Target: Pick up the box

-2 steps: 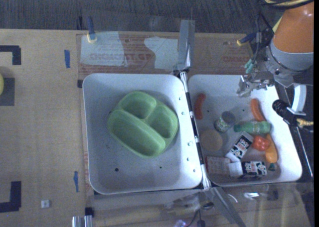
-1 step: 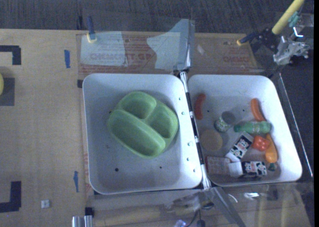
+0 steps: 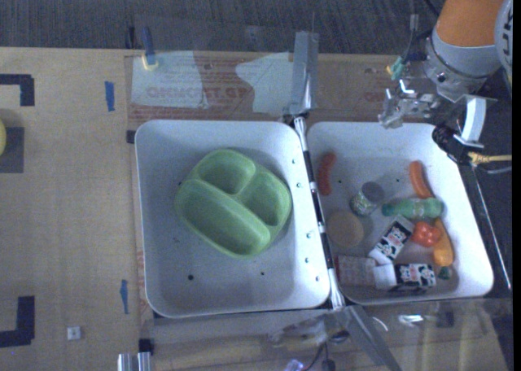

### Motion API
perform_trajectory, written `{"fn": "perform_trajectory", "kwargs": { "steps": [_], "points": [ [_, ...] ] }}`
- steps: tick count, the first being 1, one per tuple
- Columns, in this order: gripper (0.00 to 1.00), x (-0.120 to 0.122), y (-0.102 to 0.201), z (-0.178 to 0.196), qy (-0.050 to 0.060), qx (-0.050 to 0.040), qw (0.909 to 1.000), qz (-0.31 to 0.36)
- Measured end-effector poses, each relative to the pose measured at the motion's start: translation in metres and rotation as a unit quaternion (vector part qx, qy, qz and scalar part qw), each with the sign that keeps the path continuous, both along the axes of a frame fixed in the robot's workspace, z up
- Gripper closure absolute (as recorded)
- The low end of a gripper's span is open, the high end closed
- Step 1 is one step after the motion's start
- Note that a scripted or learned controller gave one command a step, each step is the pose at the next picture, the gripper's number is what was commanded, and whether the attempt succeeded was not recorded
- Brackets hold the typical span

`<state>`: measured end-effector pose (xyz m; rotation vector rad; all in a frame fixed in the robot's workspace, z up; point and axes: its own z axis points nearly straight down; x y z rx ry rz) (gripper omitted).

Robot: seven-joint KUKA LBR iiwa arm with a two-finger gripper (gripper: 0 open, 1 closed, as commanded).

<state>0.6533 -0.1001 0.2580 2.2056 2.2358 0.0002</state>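
The box (image 3: 356, 268) lies flat at the lower left of the right bin (image 3: 476, 235), crowded by cartons. The gripper (image 3: 400, 107) hangs above that bin's upper rim; whether its jaws are released, I cannot tell. It should descend squarely, avoiding the neighbours.

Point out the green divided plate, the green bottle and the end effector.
green divided plate (image 3: 234, 201), camera view, on the ridge between its compartments.
green bottle (image 3: 412, 208), camera view, on the middle of its body.
end effector (image 3: 396, 109), camera view, at its tip above the right bin's rim.
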Motion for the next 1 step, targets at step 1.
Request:
{"fn": "perform_trajectory", "kwargs": {
  "steps": [1],
  "points": [
    [1.00,-0.0602,0.0429,-0.0012,0.001,0.0004,0.9871,0.160]
  ]
}}
